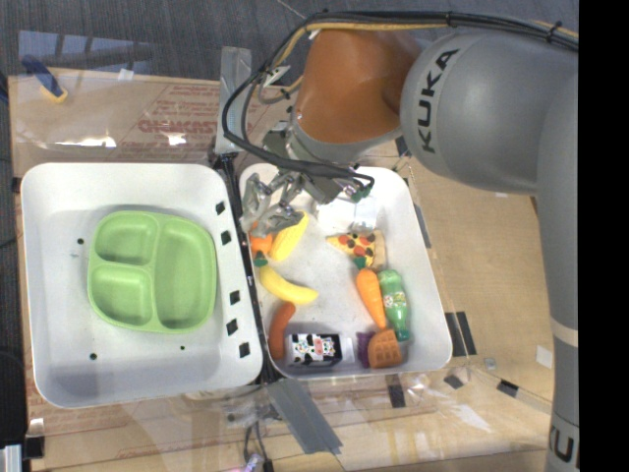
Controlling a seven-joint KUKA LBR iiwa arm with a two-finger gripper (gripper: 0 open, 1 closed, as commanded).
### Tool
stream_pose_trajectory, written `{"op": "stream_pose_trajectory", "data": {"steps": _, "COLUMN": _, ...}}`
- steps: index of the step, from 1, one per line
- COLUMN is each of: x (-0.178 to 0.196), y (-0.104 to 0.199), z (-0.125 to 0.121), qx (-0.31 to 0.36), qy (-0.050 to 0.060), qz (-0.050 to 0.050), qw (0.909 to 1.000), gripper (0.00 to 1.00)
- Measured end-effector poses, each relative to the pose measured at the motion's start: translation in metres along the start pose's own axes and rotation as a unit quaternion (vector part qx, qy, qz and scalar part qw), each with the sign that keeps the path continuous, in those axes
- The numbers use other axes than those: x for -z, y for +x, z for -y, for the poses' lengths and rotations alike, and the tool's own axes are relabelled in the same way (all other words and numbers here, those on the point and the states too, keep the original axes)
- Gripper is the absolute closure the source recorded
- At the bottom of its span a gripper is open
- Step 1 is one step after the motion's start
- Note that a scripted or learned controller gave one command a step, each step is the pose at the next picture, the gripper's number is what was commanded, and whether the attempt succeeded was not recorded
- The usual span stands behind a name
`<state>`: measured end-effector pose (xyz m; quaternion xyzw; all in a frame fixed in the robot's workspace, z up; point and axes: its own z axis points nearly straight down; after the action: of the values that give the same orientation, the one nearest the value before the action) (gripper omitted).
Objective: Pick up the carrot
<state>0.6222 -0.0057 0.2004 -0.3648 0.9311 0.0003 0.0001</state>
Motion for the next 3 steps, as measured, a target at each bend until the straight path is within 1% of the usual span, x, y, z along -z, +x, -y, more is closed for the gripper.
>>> {"op": "stream_pose_trajectory", "data": {"steps": 1, "x": 0.041, "y": 0.05, "z": -0.052, "qx": 0.021, "qy": 0.001, "qz": 0.001, "qw": 0.9998, "gripper": 1.0}}
{"op": "stream_pose_trajectory", "data": {"steps": 2, "x": 0.046, "y": -0.027, "z": -0.09, "qx": 0.13, "qy": 0.001, "qz": 0.001, "qw": 0.9915, "gripper": 1.0}}
{"op": "stream_pose_trajectory", "data": {"steps": 3, "x": 0.036, "y": -0.055, "z": -0.077, "qx": 0.007, "qy": 0.001, "qz": 0.002, "qw": 1.0, "gripper": 1.0}}
